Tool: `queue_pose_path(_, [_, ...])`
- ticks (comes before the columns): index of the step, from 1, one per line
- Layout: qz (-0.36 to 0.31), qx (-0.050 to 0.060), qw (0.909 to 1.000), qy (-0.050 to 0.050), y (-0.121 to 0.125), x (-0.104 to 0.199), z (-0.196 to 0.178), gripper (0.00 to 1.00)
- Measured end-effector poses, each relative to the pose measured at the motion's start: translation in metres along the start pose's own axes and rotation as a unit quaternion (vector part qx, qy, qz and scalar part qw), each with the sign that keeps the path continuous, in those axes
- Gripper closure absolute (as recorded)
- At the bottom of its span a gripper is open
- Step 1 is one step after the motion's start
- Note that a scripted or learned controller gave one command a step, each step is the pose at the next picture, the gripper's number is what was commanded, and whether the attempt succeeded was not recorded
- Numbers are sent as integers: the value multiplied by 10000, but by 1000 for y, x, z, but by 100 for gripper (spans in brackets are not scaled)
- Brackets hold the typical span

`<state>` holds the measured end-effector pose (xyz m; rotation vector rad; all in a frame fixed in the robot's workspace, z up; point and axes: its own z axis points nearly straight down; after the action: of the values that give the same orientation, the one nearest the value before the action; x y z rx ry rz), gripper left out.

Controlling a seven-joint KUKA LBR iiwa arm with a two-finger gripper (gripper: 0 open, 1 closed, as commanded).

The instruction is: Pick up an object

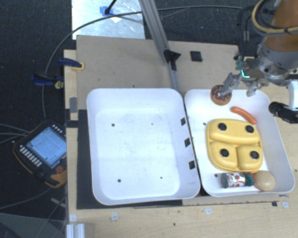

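The gripper (pixel 242 86) is being held above the far edge of the right bin (pixel 284 155), and its two fingers are being kept spread, nothing being gripped between them. The left finger (pixel 230 83) is being shown just beside the chocolate doughnut (pixel 220 94), which is lying in the far left corner of that bin; whether it is being touched cannot be made out.

The other candidates are being left alone. A small sausage (pixel 244 114) is lying near the doughnut, between it and the yellow tray (pixel 234 144) that is taking up the middle of the bin. Along the near wall a small can (pixel 234 180) is lying on its side, with a tan egg-shaped thing (pixel 264 180) just beside it. The left bin (pixel 97 143) is being shown next door on the worktop (pixel 129 63).

The doughnut is being judged the likeliest target. For a good grasp, the gripper is best being centred over it, so that one finger is being lowered on each side, not on top. The corner is being counted as the risk: the bin wall is close, and a finger could be caught on the rim. The fingers should be lowered fully before being closed, and the lift taken straight up.
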<state>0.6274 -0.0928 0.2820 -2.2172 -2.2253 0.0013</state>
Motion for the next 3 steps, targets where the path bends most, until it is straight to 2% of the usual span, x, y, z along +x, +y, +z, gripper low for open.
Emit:
queue_pose_path(1, [-2, -15, 10000, -1, 1, 0, -1, 0])
queue_pose_path(2, [12, 10, 10000, -1, -7, -7, 51, 0])
queue_pose_path(3, [-2, 2, 10000, 2, -4, 2, 107, 0])
